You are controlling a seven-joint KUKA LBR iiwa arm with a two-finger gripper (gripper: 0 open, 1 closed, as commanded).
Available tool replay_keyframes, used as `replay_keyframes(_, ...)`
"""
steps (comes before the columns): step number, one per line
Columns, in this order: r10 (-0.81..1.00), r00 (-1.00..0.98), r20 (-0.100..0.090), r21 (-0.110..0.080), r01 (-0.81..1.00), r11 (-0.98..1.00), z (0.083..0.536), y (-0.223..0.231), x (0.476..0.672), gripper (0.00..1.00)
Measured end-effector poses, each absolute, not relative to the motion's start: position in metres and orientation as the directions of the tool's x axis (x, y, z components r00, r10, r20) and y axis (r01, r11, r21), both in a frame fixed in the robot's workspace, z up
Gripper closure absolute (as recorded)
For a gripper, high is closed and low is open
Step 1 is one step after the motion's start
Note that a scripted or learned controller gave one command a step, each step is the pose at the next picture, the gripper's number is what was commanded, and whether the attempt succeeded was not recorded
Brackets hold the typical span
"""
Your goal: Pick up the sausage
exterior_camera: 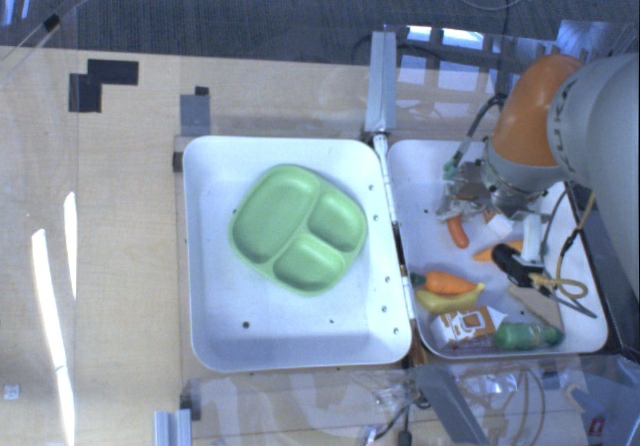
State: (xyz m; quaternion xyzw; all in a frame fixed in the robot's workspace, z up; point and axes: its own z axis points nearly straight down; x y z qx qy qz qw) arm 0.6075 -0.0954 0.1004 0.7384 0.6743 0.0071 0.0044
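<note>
Over the right bin, my gripper hangs close beside the small reddish sausage, which lies loose on the bin floor; I cannot tell how the jaws stand. I'd centre on its middle and close across its width. Bare floor lies toward the left wall, while the carrot and banana crowd nearer me
</note>
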Motion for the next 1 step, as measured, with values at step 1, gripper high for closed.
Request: replay_keyframes(1, 0.99, -0.144, 0.0, 0.007, 0.99, 0.144, 0.1869, -0.0399, 0.6391, 1.0)
